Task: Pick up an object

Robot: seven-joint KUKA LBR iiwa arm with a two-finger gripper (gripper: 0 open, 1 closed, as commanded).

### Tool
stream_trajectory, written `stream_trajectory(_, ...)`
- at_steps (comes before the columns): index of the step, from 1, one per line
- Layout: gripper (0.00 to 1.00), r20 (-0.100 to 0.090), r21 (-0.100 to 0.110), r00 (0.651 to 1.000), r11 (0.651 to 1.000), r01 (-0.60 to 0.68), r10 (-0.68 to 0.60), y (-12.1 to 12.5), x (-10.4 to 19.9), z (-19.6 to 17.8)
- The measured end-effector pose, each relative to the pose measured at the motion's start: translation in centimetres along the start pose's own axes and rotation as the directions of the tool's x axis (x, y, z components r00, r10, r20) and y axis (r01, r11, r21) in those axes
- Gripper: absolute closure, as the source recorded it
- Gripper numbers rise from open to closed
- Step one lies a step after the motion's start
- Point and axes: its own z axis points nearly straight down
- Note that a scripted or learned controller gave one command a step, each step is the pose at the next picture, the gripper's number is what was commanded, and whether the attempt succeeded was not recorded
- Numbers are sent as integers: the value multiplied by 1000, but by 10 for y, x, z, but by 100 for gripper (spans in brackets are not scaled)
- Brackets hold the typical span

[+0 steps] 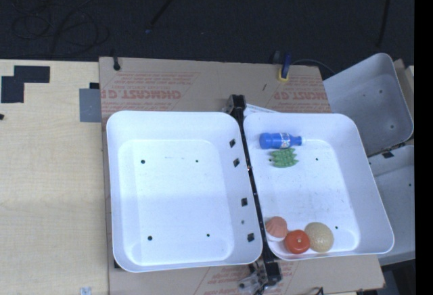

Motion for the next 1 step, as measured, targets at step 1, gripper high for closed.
stream_trajectory(1,100,5,-10,1000,1000,8,-8,75,4,-54)
